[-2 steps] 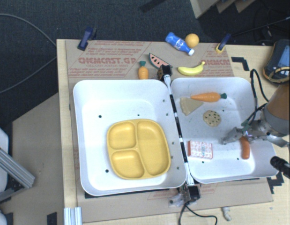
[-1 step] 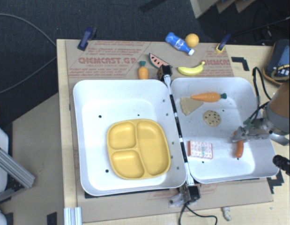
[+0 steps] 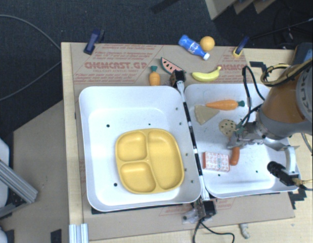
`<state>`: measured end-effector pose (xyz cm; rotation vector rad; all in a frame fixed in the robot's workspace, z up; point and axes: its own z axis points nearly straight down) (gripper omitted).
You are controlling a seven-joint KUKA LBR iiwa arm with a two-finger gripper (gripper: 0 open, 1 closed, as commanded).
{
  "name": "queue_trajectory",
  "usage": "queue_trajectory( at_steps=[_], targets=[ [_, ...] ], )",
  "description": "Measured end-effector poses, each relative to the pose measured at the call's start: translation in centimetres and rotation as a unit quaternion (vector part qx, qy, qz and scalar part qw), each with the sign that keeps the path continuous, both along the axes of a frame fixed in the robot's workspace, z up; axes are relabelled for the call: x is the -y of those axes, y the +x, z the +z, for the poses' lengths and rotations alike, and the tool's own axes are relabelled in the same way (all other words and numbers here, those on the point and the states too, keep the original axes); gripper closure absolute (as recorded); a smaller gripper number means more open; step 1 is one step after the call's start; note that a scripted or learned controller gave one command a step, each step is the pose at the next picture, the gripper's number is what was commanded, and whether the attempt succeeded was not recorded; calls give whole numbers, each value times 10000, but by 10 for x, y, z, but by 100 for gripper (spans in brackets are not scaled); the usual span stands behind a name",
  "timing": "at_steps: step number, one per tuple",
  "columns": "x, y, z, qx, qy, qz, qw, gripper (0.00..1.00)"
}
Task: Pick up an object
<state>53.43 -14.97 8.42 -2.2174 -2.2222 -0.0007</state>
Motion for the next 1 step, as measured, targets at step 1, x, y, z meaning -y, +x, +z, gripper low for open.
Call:
queue_trajectory(
  at_steps=[1],
  targets=[
    [-71,46,102,26,-6,2,10000,100]
  ],
)
